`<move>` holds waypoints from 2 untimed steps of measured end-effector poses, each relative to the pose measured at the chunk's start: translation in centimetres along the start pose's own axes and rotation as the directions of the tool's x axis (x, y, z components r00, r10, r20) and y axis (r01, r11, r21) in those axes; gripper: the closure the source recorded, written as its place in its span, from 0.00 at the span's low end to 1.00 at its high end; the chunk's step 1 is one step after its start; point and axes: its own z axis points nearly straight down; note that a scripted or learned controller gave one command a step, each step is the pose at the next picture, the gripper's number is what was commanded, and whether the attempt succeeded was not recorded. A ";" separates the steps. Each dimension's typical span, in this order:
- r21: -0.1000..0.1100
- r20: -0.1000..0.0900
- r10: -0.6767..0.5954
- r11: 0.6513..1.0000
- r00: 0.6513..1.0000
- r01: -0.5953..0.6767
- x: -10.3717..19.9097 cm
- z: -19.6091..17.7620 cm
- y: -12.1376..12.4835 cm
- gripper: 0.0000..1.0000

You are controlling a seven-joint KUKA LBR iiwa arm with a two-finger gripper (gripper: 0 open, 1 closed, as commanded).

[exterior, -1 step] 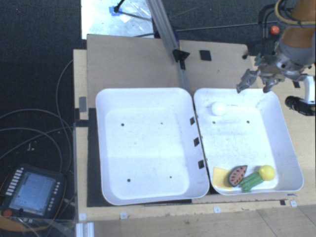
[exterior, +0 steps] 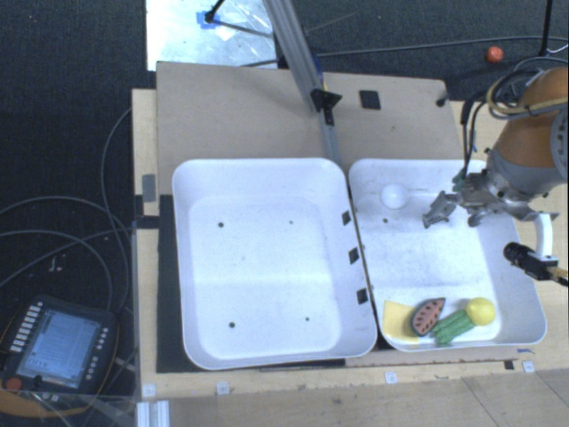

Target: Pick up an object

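Bright, even overhead light — white bins [exterior: 267, 176] nearly washed out; soft focus, perhaps slight blur throughout.

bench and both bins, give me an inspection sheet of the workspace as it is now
surface: bench bears a left bin and a right bin side by side
job's things: white ball at the right bin's far end; watermelon slice, green piece, yellow ball and yellow flat piece clustered at its near end
clutter: nothing seen
grippers: gripper over the right bin, right of the white ball, nothing between its fingers
cables: black cables on the floor at left
surroundings: dark carpet, teach pendant, tripod leg
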 end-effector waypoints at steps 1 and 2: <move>-0.009 0.002 -0.003 1.000 1.000 0.003 0.1 -1.4 0.3 1.00; -0.013 0.002 -0.004 1.000 1.000 0.004 1.2 -8.3 1.5 1.00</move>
